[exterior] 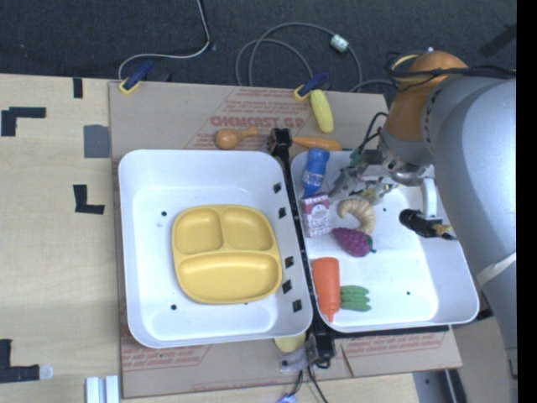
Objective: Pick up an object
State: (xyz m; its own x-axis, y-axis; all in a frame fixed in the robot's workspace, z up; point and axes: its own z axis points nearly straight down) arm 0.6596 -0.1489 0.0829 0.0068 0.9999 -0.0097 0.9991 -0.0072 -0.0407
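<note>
The right bin [419, 296] holds a blue bottle [315, 171], a small pink and white carton [317, 215], a tan croissant [359, 212], a purple bunch of grapes [353, 242] and an orange carrot [326, 284] with a green top [355, 298]. My gripper [367, 180] hangs low over the far part of this bin, just above the croissant and right of the bottle. I see nothing clearly held in it. The arm covers the bin's right side.
The left bin [143, 225] holds a yellow divided plate [226, 253]. Behind the bins on the cardboard lie a yellow corn cob [321, 112], an orange stick [316, 143] and a brown wooden piece [228, 138]. Cables loop at the back.
</note>
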